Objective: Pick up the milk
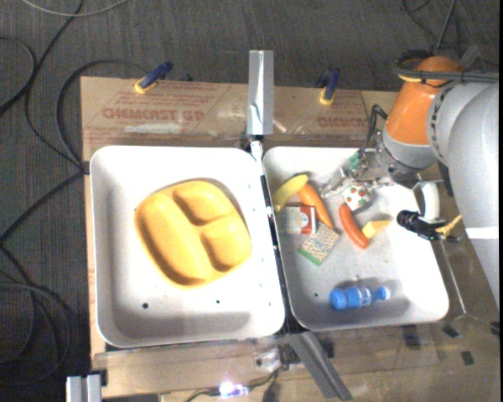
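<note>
The grey arm (474, 153) reaches in from the right over the right bin (427, 304). The left bin (109, 300) holds a yellow divided tray (193, 231). The gripper (358, 170) hovers over the right bin's far end; its opening I cannot tell. The milk (298, 219), a small carton, lies near the bin's left wall, beside a carrot (317, 205), above a blue bottle (358, 296).

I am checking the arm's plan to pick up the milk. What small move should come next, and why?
Probably shift the end effector a little toward the left bin and the camera, over the milk. It now hangs above the right bin's far side, and the carton lies apart from it, between banana and carrot.
</note>
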You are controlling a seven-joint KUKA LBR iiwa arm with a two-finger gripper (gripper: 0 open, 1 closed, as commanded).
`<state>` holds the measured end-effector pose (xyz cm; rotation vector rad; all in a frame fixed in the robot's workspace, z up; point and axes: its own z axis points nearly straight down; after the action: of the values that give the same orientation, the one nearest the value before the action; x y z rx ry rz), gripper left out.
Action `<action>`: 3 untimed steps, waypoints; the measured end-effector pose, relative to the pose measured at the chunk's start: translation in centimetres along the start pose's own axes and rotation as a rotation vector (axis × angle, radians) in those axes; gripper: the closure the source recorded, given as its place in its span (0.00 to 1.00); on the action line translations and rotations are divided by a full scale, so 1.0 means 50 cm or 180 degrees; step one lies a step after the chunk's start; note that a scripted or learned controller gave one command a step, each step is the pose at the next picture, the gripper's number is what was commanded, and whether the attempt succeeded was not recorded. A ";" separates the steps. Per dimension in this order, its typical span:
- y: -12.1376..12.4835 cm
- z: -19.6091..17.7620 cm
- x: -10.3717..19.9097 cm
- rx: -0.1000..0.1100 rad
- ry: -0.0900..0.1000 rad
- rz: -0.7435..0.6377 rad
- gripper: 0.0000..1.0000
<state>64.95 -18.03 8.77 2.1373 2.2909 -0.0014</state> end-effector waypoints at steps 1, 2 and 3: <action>-0.042 -0.001 -0.009 -0.0006 0.0006 -0.0652 0.00; -0.066 -0.005 0.100 -0.0016 -0.0010 -0.0998 0.00; 0.049 -0.168 0.132 0.0008 0.0014 -0.1639 0.00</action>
<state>66.88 -11.24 17.16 1.4859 2.7643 -0.0028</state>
